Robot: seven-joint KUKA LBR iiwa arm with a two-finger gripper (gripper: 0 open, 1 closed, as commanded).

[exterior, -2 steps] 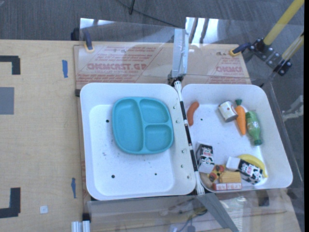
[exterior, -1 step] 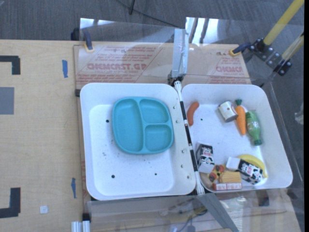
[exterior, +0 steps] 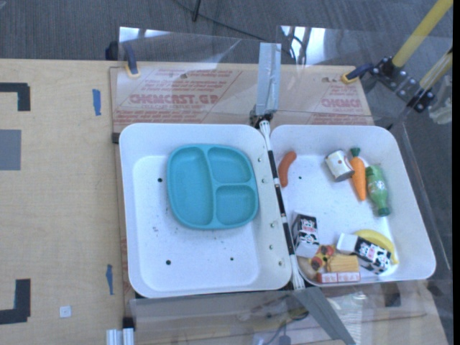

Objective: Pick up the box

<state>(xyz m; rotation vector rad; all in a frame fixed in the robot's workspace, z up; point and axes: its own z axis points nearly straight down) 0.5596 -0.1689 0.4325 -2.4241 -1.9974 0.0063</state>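
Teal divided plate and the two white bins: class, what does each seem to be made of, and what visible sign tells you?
Teal divided plate: probably moulded plastic, matte, given its uniform colour and rounded compartment ridges. Left white bin and right white bin: likely thin formed plastic, smooth, with rounded corners and soft sheen.

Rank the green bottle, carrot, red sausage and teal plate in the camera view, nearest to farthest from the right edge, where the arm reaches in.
1. Green bottle, right side of the right bin.
2. Carrot, just left of the bottle.
3. Red sausage, by the right bin's left wall.
4. Teal plate, in the left bin.
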